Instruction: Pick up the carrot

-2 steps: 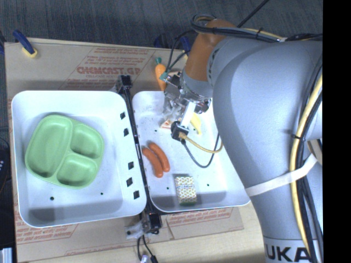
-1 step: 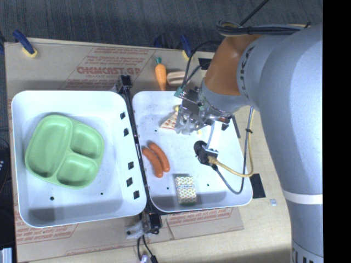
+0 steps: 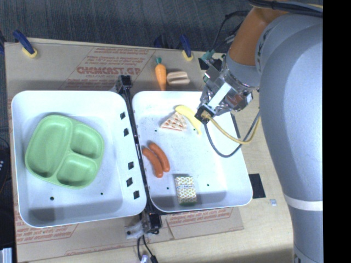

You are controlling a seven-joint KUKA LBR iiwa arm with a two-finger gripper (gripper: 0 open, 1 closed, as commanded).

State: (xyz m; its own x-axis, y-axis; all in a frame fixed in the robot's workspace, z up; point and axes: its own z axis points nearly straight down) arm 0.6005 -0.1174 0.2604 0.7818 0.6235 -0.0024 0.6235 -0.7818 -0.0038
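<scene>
The carrot, orange with a green top, lies on the cardboard just behind the right bin's back edge, outside both bins. My gripper hangs over the right bin's back right corner, roughly a hand's width to the right of the carrot. It is not touching the carrot, and the wrist hides much of it.
A small brown and white bun lies next to the carrot on its right. In the right bin are a banana, a triangular slice, two sausages and a small packet. The left bin holds a green divided plate.
</scene>
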